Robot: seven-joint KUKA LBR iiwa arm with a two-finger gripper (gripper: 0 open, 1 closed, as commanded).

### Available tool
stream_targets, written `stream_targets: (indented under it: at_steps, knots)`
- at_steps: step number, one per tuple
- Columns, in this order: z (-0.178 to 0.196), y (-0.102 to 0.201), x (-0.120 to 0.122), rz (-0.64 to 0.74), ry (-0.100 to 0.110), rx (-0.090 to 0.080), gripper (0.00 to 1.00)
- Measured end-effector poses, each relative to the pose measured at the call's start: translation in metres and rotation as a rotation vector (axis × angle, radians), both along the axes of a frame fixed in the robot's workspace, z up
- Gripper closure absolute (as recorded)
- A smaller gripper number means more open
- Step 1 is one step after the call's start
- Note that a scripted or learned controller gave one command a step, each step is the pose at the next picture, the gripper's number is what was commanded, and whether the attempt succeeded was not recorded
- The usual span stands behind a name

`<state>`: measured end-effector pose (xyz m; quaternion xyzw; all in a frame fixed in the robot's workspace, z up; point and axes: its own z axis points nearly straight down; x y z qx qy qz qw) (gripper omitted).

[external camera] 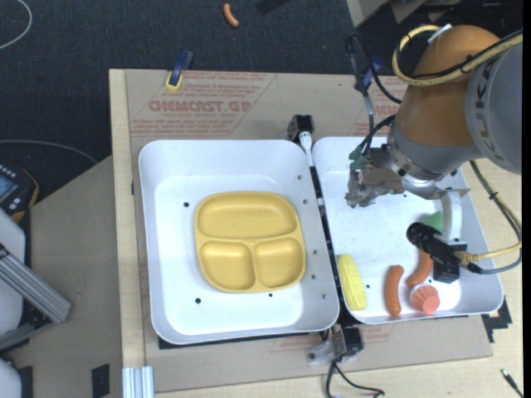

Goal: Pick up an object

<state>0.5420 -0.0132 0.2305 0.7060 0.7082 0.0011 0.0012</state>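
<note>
While the arm reaches in over the right bin, its gripper hangs above that bin's bare upper floor, and whether it is wide or narrow cannot be told from this angle; nothing shows held in it. Largest of the loose things is the yellow divided plate, lying flat in the middle of the left bin. It looks like stiff, light plastic, awkward to pinch except at its rim. Smaller candidates sit along the right bin's lower edge: a corn cob just beside the left wall, a sausage near it, and a small pink piece further right, with something green partly hidden behind the gripper's hardware. These look like light, smooth toy foods, best taken across their narrow width. The sausage has the most open floor around it; the cob crowds the wall.
</note>
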Motion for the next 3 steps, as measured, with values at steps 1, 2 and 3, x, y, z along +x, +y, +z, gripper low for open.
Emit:
stream_targets:
  at_steps: [1, 2, 3]
  knots:
    - [-0.005, 0.015, 0.009, -0.001, 0.001, -0.001, 1.00]
    - [-0.011, -0.004, 0.004, -0.005, 0.006, 0.000, 1.00]
    - [0.000, 0.012, 0.011, -0.001, 0.000, 0.000, 1.00]
